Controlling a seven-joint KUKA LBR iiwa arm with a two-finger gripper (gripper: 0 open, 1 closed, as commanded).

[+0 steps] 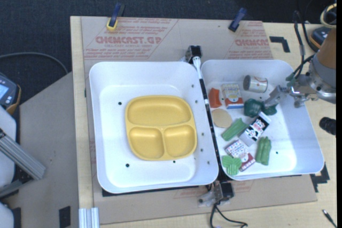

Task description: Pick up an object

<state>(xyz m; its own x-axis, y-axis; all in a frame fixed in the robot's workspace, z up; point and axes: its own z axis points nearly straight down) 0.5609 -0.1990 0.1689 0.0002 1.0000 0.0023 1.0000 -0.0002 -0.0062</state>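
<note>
The right white bin (299,136) holds several small objects. Among them are a silver can (255,83), an orange block (215,97), a small white and orange carton (232,95) and a dark green lump (254,108). A tan disc (220,117), a green wedge (233,129), a black and white box (258,126) and a green piece (263,150) lie nearer the front. My gripper (286,99) hangs over the bin's right part, just right of the dark green lump. Its fingers are apart with nothing between them.
The left white bin (107,88) bears a yellow divided plate (160,127). Blue clamps (114,16) (237,20) sit at the board's far edge. A black divider with screws (203,99) runs between the bins. Cables hang beside the arm (327,69) at the right.
</note>
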